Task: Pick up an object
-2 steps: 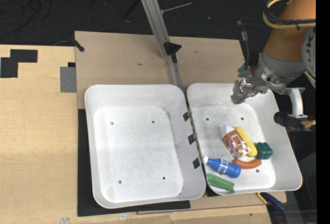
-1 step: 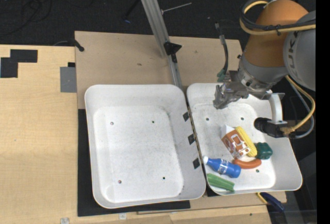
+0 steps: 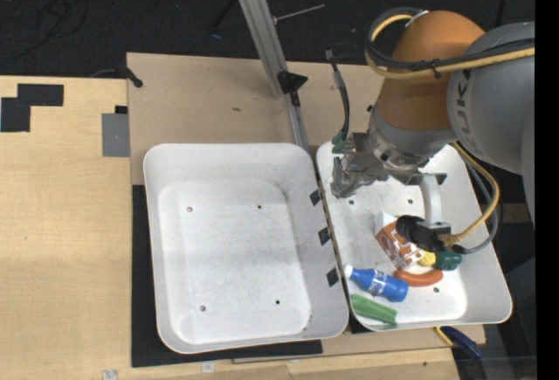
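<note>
The claw (image 3: 342, 182) hangs low over the near-left part of the right bin (image 3: 489, 304), close to the wall it shares with the left bin (image 3: 175, 169); from where I stand I cannot tell its state, as dark metal blurs together there, and nothing shows in it. The things to pick lie well apart from it, heaped toward the bin's front: a blue bottle (image 3: 381, 283) with a white cap, a green piece (image 3: 376, 310) just beside it, an orange sausage-shaped toy (image 3: 421, 278) and a crinkly orange-and-white packet (image 3: 395, 243). I'd guess all are light; the bottle looks stiff, rounded and slick, best taken across its middle. Its label is too small to read. Pale desk (image 3: 52, 221) lies beyond.
</note>
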